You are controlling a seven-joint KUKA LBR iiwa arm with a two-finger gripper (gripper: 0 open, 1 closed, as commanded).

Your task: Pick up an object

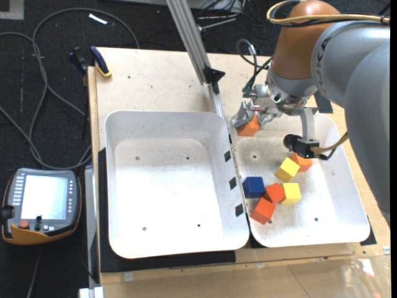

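Right bin (347,222): one blue cube (253,186), two yellow cubes (288,168) (291,193), two orange cubes (263,210) (275,192), a further orange piece (303,161) half hidden behind a black fitting. Gripper (251,121): closed on an orange cube (249,127) at the bin's far left corner, apparently lifted. Pick seemingly made; secure raise remains. Fingertips hard to make out. Left bin (124,135): no blocks.
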